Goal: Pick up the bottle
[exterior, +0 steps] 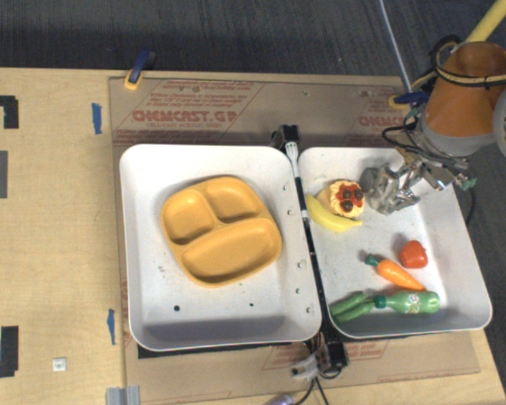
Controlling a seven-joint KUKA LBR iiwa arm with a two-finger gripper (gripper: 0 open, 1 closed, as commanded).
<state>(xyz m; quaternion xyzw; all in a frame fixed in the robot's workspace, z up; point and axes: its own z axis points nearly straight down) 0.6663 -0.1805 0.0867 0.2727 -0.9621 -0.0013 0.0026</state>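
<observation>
Bottle (pixel 402 302): green, glossy plastic, lying on its side along the near edge of the R bin (pixel 455 251), beside a green pepper-like piece (pixel 352 305). Same bin: orange carrot (pixel 393 272), red tomato (pixel 413 254), yellow banana (pixel 331 218) touching a small round cake (pixel 346 196) w/ red dots. Gripper (pixel 388 194), metallic, low at the bin's far edge, apart from the bottle; fingers a grey blur, can't tell spread or closed. L bin (pixel 139 251) holds an orange 3-compartment plate (pixel 222 229), smooth.
</observation>
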